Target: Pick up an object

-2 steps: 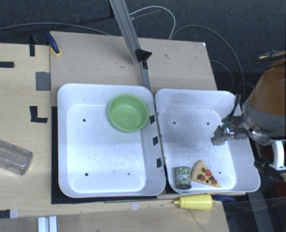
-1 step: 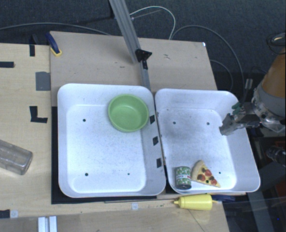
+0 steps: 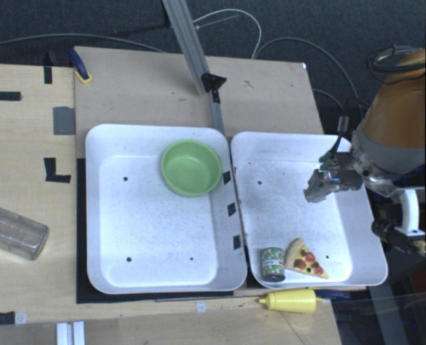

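A: How far along is the pick?

B: By my reading, hardly begun. The tool (image 3: 318, 190) hangs over the right bin (image 3: 270, 149), toward that bin's right edge and about halfway down it. Nothing sits between its fingers as far as I can see.

A: Released or clenched?

B: I cannot tell. It is small and dark from this angle, and no gap is clear.

A: What could it take?

B: In the right bin, two things lie along the near edge: a small green can (image 3: 272, 262) on its side, near the near-left corner, and a pizza slice toy (image 3: 305, 258) just beside it to the right. Both are well apart from the tool, closer to the near edge than it is.

A: And the left bin?

B: A green bowl (image 3: 191, 167) sits upright by its far-right corner. A yellow bottle (image 3: 291, 301) lies on the worktop (image 3: 141, 85) just outside the right bin's near edge, and a clear plastic tube (image 3: 11, 230) lies on the worktop at the left edge.

A: So what remains?

B: Everything, I judge: choosing a target, descending onto it, closing and lifting. All the objects rest where they lie, untouched.
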